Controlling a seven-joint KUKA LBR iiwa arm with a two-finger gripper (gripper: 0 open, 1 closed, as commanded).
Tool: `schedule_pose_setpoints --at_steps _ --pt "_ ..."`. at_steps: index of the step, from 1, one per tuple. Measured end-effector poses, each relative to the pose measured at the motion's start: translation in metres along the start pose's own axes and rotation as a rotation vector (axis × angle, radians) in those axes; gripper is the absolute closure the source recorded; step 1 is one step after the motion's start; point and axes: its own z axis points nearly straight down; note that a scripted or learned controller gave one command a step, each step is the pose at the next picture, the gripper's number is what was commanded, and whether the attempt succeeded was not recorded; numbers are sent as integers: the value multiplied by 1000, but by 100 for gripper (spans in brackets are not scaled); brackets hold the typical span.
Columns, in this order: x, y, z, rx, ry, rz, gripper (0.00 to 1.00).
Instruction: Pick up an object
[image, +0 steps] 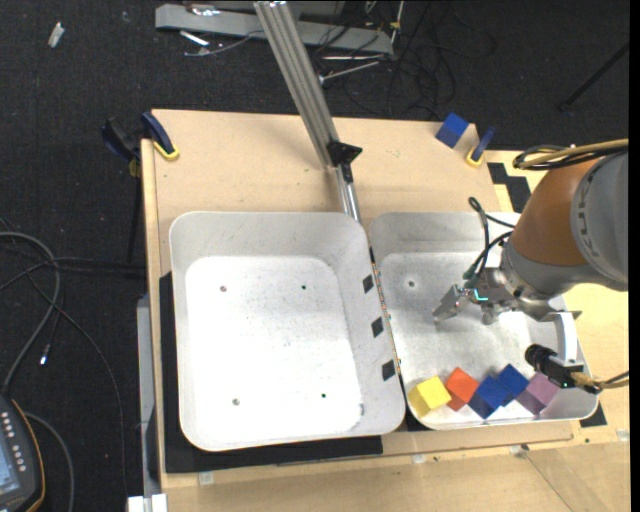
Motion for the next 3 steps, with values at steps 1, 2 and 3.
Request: schedule_pose_setpoints --at_steps 1,2,3 --pt "38 -56 -1 0 0 1 0" --pt "37 -54 -1 -1 1 1 0" --pt "58 14 -1 -5 0 -8 0"
